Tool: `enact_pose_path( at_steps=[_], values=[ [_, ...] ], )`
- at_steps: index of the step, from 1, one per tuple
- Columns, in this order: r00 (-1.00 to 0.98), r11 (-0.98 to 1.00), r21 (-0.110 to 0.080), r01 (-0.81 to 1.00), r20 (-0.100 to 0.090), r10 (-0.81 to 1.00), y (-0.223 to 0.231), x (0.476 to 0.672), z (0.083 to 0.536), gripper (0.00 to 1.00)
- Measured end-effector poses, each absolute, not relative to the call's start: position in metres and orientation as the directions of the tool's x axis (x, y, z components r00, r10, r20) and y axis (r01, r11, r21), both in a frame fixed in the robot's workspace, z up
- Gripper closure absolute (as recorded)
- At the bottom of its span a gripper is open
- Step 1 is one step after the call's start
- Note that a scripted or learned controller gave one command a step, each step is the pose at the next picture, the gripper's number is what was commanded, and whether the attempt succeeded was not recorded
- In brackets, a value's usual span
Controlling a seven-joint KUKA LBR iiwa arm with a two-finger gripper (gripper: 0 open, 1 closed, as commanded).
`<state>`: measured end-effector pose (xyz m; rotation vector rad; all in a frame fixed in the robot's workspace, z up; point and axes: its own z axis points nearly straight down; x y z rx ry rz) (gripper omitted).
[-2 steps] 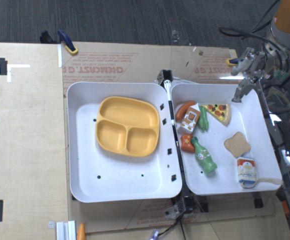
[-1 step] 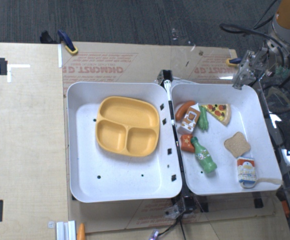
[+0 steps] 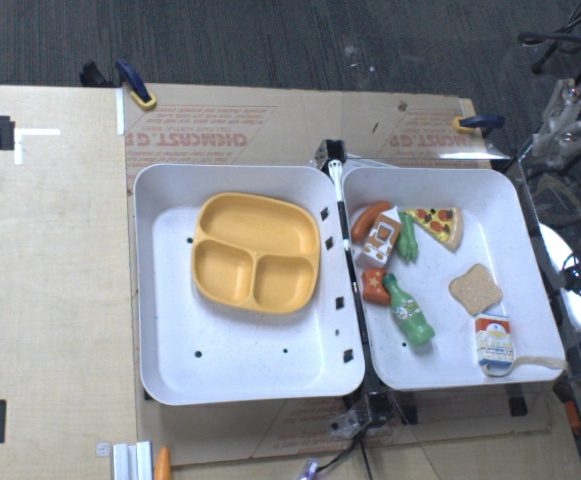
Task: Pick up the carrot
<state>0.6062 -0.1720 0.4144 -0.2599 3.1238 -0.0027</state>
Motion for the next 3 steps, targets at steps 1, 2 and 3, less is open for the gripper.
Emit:
enact_pose_path(
  at_steps=[1, 2, 3],
  values=[
    [-0.97, 0.97, -0.001, -0.243, -0.004, -0.243, -0.2178, 0.6029, 0.5427, 1.0],
    [-0.97, 0.97, 0.0, -0.244, -0.003, -0.244, -0.2174, 0.6031, 0.5422, 0.0],
    [-0.97, 0.97, -0.001, -0.243, -0.009, -0.243, -0.2174, 0.6051, 0.5519, 1.0]
  ],
)
